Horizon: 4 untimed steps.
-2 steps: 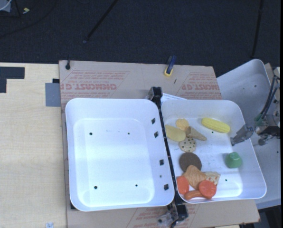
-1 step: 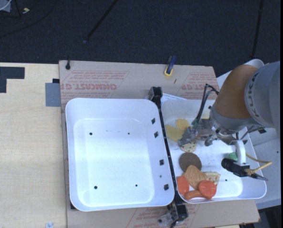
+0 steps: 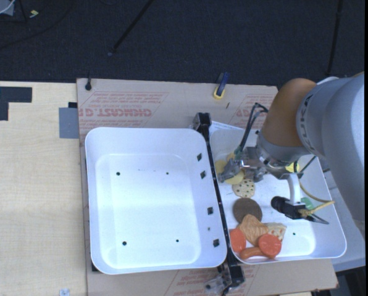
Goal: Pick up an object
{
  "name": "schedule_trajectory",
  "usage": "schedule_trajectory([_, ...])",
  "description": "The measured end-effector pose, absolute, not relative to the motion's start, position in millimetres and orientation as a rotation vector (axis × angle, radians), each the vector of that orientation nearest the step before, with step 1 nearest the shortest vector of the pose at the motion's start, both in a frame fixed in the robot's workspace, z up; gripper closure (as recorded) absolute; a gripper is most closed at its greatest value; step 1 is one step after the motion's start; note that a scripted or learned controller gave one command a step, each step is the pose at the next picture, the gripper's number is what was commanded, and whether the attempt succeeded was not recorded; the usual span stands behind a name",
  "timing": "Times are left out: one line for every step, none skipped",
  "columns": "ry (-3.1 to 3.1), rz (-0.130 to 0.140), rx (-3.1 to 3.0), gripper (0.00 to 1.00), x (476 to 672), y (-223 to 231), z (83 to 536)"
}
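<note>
Under both bins: cardboard sheet (image 3: pixel 141 106), red print on it upside down, too blurred to read. Left bin (image 3: pixel 147 208) and right bin (image 3: pixel 332 239) sit side by side. Grey arm (image 3: pixel 338 128) reaches over the right bin. Gripper (image 3: pixel 236 167) is low by the shared wall, just above a yellow piece (image 3: pixel 233 178). Can't tell how far the gripper is open or whether it has hold of anything. Toward the view's bottom, clustered: brown disc (image 3: pixel 247 209), orange cracker (image 3: pixel 253 229), red round piece (image 3: pixel 270 245), dotted cookie (image 3: pixel 245 189).
</note>
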State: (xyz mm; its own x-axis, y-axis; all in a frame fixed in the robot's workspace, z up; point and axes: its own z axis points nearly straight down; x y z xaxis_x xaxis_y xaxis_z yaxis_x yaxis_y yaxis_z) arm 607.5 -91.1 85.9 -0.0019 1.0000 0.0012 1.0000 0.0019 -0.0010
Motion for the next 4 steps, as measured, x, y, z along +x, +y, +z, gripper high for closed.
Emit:
schedule_trajectory([-2.223, -0.012, -2.224, 1.00, 609.8, -91, 102])
schedule_trajectory([-2.235, -0.015, -2.231, 1.00, 647.1, -124, 309])
schedule_trajectory([-2.229, -0.002, -2.217, 1.00, 644.6, -126, 364])
schedule_trajectory([-2.233, -0.014, -2.226, 1.00, 644.2, -105, 504])
